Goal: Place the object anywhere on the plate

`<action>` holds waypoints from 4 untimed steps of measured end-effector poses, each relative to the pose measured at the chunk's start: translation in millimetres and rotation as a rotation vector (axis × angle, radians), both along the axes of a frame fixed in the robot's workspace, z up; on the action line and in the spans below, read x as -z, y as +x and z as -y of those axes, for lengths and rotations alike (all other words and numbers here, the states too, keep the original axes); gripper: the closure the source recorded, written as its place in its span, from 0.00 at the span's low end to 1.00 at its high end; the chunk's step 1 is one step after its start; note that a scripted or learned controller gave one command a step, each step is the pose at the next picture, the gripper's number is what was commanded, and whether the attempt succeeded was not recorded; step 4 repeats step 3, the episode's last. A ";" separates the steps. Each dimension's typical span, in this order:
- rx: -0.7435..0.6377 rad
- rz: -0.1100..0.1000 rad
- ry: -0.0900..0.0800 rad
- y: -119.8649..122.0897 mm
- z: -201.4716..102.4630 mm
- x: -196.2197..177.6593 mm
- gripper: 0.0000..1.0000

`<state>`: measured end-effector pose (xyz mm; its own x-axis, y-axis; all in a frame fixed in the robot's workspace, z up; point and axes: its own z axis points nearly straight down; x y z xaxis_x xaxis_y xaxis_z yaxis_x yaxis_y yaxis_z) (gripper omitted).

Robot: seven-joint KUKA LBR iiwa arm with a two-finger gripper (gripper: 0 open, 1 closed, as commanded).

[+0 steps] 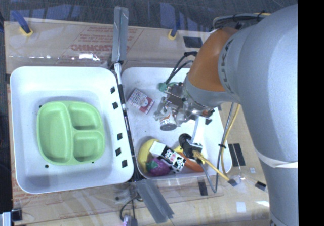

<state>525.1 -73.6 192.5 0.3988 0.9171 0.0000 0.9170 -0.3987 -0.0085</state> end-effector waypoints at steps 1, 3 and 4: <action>-0.110 0.001 -0.001 -34.3 -84.9 2.2 1.00; -0.382 0.005 -0.002 -4.4 -165.8 1.7 0.00; -0.382 0.005 -0.002 -4.4 -165.8 1.7 0.00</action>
